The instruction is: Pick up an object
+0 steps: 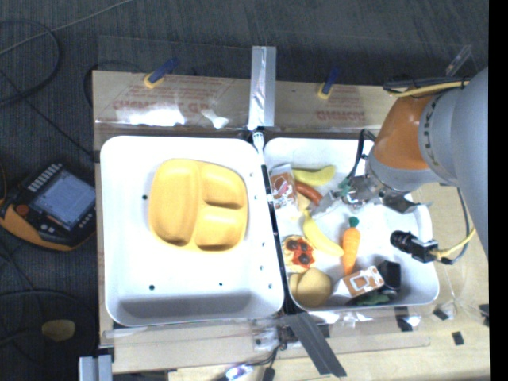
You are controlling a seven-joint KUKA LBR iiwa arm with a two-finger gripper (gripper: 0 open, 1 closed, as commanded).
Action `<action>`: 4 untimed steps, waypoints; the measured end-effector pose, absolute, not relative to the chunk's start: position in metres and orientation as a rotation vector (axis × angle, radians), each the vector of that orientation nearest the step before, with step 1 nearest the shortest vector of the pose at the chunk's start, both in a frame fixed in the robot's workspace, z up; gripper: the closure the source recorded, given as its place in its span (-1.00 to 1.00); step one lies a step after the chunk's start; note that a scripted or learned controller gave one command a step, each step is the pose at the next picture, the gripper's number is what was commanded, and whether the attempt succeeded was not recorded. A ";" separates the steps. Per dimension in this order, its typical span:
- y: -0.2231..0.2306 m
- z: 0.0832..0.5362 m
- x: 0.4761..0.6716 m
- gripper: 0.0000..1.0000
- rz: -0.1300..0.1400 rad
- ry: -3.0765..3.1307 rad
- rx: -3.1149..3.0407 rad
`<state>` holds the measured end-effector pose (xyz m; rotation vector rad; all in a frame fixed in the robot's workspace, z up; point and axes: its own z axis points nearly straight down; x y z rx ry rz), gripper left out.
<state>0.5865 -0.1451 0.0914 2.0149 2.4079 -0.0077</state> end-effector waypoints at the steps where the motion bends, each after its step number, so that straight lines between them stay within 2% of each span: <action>1: -0.162 0.090 0.543 -1.00 0.011 2.502 1.872; 2: -0.121 0.090 0.602 -1.00 0.005 2.640 1.674; 3: -0.121 0.097 0.603 1.00 0.007 2.642 1.678; 4: -0.053 0.181 0.638 1.00 -0.003 2.685 1.634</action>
